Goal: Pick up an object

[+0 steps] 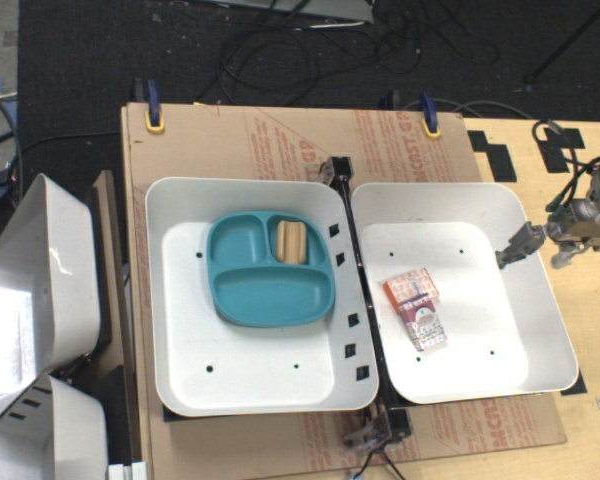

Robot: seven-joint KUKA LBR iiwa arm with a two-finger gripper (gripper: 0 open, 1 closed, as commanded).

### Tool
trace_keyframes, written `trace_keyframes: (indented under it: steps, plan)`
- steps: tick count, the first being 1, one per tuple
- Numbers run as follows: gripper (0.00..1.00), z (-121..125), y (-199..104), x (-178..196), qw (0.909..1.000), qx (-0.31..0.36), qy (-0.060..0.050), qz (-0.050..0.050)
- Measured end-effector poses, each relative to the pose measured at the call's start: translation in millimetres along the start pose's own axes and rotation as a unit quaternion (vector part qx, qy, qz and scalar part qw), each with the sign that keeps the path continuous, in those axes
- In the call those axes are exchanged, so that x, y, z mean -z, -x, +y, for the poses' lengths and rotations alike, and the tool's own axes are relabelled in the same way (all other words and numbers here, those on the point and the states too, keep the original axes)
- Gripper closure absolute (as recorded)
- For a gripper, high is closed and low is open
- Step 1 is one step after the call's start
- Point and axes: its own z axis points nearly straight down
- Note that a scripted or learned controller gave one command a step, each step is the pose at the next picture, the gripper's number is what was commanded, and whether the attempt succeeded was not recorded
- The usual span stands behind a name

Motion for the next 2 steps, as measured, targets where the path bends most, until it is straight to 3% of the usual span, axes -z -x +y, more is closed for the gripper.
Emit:
trace_keyframes:
  steps: [1,2]
  plan:
    - [0.00,2,-1,6,1.0000,0.002,0.006,-0.001]
    - [0.00,0,-4,-37,1.0000,0.001,0.005,-0.001]
